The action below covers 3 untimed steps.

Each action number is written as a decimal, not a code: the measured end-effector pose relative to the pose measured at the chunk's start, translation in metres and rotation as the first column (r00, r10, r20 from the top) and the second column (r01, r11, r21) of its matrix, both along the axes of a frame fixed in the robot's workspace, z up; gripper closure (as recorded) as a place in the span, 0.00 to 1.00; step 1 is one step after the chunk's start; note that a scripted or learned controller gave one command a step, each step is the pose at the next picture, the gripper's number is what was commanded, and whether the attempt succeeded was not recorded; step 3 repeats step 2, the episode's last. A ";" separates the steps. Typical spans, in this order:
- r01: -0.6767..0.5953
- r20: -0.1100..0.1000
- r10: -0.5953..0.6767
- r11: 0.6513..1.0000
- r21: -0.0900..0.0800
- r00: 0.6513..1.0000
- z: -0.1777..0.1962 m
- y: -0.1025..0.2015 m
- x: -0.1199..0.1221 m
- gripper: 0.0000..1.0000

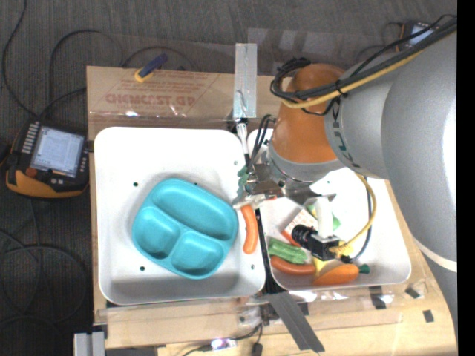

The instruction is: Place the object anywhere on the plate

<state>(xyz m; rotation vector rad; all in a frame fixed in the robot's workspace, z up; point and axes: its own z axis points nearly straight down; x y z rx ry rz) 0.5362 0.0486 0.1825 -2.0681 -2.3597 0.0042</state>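
While the grey arm with its orange band (pixel 306 117) leans in over the seam between the two white bins, the gripper (pixel 256 186) sits low at the inner wall of the left bin (pixel 119 154); whether it is open or closed cannot be made out; an orange sausage-shaped object (pixel 250 228) hangs or lies just below it, beside the teal divided plate (pixel 184 227), close to the plate's right edge; toy vegetables (pixel 312 262) crowd the right bin (pixel 393 265).

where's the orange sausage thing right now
In the camera view, the orange sausage hangs over the rim between the two bins, just right of the blue plate, below the end effector.
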 end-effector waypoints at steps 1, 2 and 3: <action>-0.219 -0.001 0.219 0.976 0.000 0.976 -0.035 0.088 -0.006 1.00; -0.218 0.000 0.218 0.976 0.000 0.976 -0.035 0.087 -0.006 0.00; -0.218 0.000 0.218 0.976 0.000 0.976 -0.035 0.087 -0.006 0.00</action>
